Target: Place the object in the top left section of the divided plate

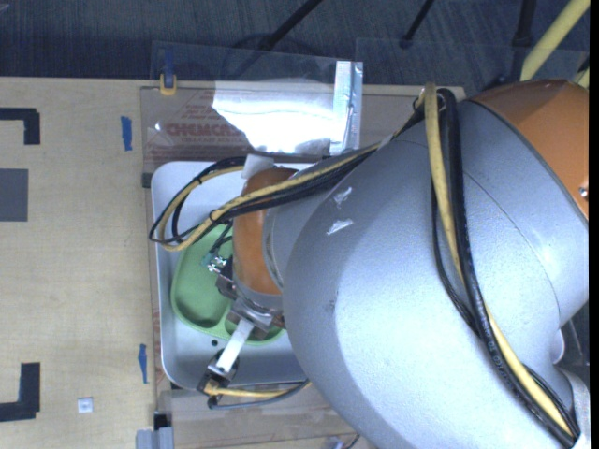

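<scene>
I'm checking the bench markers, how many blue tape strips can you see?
3 blue tape strips: one at the bench's upper left, one above it, one lower down beside the bin. The arm may hide more.

This looks like a robotics lab or test cell rather than a home. A large grey industrial arm with an orange band (440, 269), yellow and black cables (243, 195) strapped along it, reaches over a pale wooden bench (75, 251) marked with black corner brackets (23, 124) and blue tape tabs (126, 132). A shallow white bin (168, 181) sits recessed in the bench, with a clear plastic panel (253, 92) behind it. Dark blue carpet (140, 7) and thin black tripod legs (309, 12) lie beyond
</scene>
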`<state>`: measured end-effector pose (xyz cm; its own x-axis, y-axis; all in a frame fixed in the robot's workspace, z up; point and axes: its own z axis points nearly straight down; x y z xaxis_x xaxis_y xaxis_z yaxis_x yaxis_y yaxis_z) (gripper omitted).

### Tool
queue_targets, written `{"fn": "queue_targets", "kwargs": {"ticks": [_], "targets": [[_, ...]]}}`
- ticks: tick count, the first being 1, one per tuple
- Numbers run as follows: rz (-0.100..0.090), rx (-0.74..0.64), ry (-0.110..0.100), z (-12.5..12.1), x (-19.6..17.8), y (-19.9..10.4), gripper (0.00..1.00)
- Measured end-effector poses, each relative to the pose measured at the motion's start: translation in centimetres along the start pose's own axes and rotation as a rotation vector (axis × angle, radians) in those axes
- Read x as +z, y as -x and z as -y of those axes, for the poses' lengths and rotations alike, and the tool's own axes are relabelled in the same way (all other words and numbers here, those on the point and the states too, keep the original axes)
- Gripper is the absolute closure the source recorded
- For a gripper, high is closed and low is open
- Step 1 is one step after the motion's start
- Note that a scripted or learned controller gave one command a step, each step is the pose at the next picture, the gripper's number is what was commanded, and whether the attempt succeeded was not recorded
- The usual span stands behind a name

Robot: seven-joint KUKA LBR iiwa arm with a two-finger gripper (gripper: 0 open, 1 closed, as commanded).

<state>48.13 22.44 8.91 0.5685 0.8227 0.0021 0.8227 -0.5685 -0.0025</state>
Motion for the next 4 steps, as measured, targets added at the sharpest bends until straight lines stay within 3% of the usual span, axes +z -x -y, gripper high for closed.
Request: {"fn": "queue_targets", "kwargs": {"ticks": [1,2,3,4], "targets": [[0.0,-0.002,-0.001,0.0,-0.9,-0.1,1.0],[-0.014,0.291,0.0,-7.1,-0.3,1.0,1.0],[-0.015,0.215,0.014,-1.6,-0.3,0.5,1.0],[-0.017,0.214,0.016,-1.6,-0.4,0.4,0.0]]}}
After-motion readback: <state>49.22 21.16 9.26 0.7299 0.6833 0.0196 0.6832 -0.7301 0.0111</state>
